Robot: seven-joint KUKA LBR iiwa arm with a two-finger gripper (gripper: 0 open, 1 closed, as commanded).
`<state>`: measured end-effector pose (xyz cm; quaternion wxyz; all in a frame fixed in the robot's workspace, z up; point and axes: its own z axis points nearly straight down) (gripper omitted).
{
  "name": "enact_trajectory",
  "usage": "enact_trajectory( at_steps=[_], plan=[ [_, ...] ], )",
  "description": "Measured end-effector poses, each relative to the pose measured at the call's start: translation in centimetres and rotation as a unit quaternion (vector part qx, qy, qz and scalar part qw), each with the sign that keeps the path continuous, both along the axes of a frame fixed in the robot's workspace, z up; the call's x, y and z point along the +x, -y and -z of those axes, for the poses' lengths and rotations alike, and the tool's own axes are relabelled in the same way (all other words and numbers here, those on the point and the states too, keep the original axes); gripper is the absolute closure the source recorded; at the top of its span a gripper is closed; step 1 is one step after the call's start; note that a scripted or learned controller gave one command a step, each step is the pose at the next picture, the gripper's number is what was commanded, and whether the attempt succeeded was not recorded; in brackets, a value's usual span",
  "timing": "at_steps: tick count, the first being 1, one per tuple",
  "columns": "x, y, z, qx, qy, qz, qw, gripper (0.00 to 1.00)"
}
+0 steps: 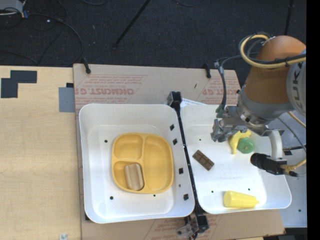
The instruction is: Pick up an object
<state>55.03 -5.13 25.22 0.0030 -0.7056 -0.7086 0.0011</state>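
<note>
Over the right bin (280, 201) your gripper (223, 130) hangs; you can't tell its state from this angle. Nearest target: yellow-green toy (240, 143), just right of it. Brown block (203, 160) lies below-left, long axis diagonal.

Two white bins are sitting side by side: left bin (95, 194) and right bin (272, 201); the left one is holding 1 yellow divided plate (162, 159) w/ 1 tan block (133, 176) lying in a lower compartment. The right one is holding 1 brown bar (203, 160), 1 yellow cone-ish piece (239, 199), and 1 yellow-and-green item (241, 143); that's making 3 loose objs there, 1 of each kind.
</note>
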Motion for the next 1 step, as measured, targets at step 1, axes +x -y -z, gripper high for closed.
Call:
enact_trajectory(
  at_steps=[1],
  plan=[
    [-1.26,-4.75,0.18,-0.0003,0.000,0.000,1.0000,1.00]
  ],
)
